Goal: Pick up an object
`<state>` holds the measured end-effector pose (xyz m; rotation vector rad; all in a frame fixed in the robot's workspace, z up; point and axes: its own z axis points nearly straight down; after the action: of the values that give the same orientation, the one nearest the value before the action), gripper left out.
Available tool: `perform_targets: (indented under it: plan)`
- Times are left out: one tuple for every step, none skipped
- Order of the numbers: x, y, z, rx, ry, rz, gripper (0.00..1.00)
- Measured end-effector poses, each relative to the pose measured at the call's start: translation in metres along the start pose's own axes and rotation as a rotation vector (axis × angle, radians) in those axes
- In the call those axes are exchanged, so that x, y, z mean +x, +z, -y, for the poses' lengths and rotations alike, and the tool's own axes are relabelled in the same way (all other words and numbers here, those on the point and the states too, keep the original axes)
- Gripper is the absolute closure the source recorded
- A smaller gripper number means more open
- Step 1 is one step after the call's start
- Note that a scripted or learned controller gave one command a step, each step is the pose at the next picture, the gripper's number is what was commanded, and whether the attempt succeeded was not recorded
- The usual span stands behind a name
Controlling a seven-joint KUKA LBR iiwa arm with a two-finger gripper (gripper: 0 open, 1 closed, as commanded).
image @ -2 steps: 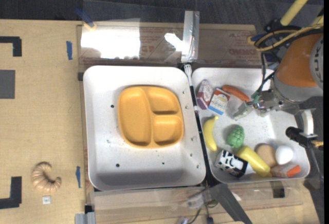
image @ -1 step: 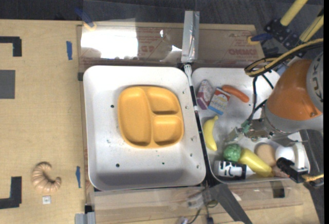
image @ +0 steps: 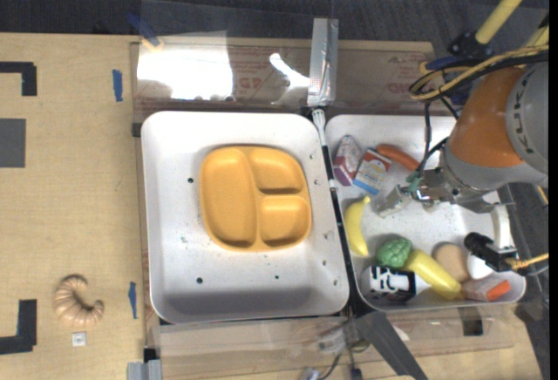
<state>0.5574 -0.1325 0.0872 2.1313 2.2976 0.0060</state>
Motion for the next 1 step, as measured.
perform_targets:
  plan:
    - [0.0291,0.0023,-0.1092,0.009,0.195,-0.001,0.0]
